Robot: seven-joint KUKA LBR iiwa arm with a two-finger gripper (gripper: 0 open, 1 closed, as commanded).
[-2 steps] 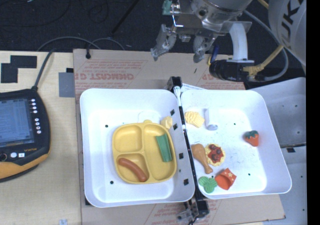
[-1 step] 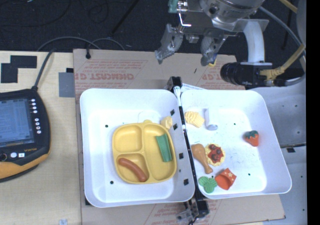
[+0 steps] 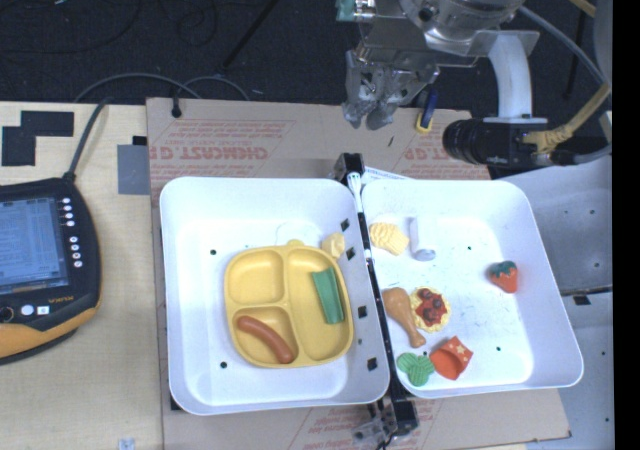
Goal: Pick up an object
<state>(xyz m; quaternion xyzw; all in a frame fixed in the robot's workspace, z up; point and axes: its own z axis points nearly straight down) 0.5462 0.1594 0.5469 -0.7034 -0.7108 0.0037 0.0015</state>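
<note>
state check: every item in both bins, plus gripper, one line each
gripper: above the far bench edge, outside both bins, nothing between its fingers
yellow tray: flat in left bin
sausage: lying in tray's near compartment
green block: lying in tray's right compartment
drumstick: lying in right bin
strawberry: in right bin, apart from the rest
pizza slice: flat, beside drumstick

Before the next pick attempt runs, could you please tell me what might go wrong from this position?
1. The drumstick, pasta toy and green leaf lie close together, so a grasp could catch or nudge a neighbour.
2. The yellow piece sits against the rim between the bins; the gripper may strike that rim.
</note>
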